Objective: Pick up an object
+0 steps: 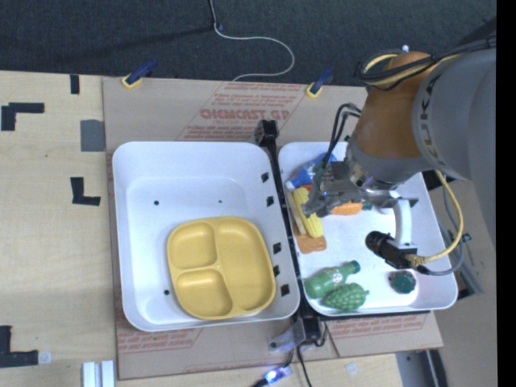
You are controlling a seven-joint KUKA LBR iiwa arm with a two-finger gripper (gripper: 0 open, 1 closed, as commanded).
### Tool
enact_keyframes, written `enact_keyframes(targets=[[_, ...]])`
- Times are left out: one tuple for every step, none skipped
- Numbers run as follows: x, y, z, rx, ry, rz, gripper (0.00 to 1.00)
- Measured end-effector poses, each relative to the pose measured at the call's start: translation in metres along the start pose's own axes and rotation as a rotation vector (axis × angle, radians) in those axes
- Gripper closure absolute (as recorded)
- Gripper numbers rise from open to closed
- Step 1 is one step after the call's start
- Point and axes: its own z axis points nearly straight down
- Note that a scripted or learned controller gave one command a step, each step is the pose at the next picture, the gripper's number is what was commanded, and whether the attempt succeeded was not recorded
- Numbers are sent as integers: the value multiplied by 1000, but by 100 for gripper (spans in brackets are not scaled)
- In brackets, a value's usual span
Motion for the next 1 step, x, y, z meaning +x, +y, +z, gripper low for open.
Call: enact_keyframes(targets=[[44, 3, -5, -1, 0, 0, 100]])
